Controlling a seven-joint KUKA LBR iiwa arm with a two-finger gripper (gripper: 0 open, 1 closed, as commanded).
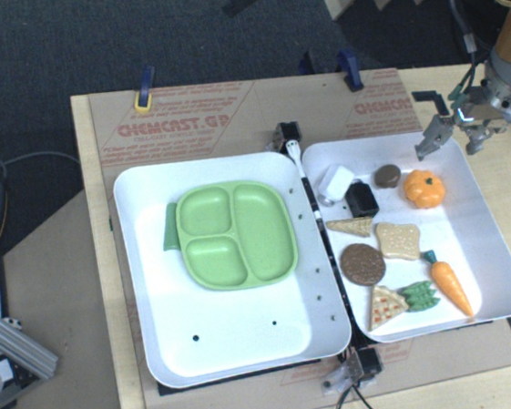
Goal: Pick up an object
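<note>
Camera view held two white bins: the left bin [160,329] at centre carried a green divided plate [237,234], the right bin [494,245] a scatter of toy food. The gripper [456,132] hung at the upper right with its fingers spread and nothing between them, just above an orange pumpkin [424,188]. A carrot [450,286] lay lower right.
</note>
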